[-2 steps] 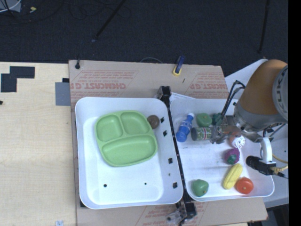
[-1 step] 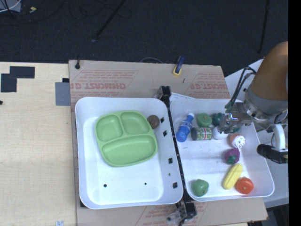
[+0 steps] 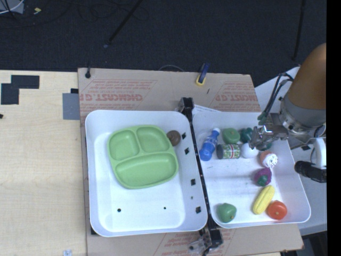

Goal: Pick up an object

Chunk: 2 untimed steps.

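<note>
We see the gripper (image 3: 260, 137) low over the right bin (image 3: 237, 183), at its far right side, though we cannot tell its state. Just beside it lie a white egg-like toy (image 3: 249, 151) and a dark teal object (image 3: 245, 135). A small can (image 3: 230, 152) lies left of the egg, and a yellow corn (image 3: 263, 199) sits well apart, nearer the front.
</note>
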Each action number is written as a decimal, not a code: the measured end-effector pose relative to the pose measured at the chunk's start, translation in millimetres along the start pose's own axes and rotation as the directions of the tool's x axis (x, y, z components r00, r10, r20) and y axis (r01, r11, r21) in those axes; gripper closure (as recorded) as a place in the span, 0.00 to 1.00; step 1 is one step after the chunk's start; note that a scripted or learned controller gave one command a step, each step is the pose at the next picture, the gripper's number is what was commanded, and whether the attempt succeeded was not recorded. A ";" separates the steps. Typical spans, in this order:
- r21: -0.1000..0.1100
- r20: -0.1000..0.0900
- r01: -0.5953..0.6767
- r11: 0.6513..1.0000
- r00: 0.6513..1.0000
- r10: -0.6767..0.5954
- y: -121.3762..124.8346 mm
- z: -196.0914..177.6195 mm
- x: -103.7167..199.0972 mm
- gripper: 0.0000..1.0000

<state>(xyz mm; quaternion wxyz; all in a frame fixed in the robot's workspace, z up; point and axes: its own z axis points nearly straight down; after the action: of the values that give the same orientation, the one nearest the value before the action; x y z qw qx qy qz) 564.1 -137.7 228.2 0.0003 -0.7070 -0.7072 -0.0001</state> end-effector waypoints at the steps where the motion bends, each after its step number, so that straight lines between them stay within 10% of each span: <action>1: 0.001 -0.002 0.002 1.000 1.000 -0.002 22.4 -0.4 41.5 1.00; 2: 0.003 -0.001 0.002 1.000 1.000 -0.002 31.3 10.4 79.6 1.00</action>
<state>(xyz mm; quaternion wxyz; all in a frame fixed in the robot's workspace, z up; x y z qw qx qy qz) 595.4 -58.1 217.8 0.0017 -0.7063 -0.7079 0.0006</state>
